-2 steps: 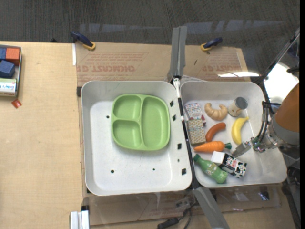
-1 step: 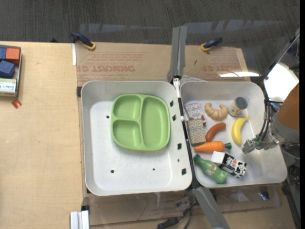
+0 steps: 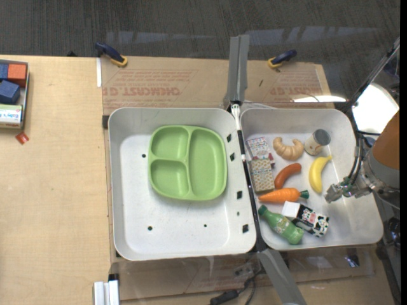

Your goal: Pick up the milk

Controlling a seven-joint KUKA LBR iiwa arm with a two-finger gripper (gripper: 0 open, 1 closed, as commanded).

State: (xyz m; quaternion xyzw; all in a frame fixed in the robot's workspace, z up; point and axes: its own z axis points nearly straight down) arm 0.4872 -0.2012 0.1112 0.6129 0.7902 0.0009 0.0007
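Note:
The milk is a small white carton with black cow spots. It lies on its side near the front of the right bin, between the green bottle and the carrot. My gripper reaches in from the right edge of that bin. It hangs low, just right of the banana and a short way up and to the right of the milk. Nothing shows in its grasp.
The right bin also holds a croissant, a red sausage, two snack packets and a small round tin. A green divided plate sits in the left bin. Coloured blocks lie on the far-left bench.

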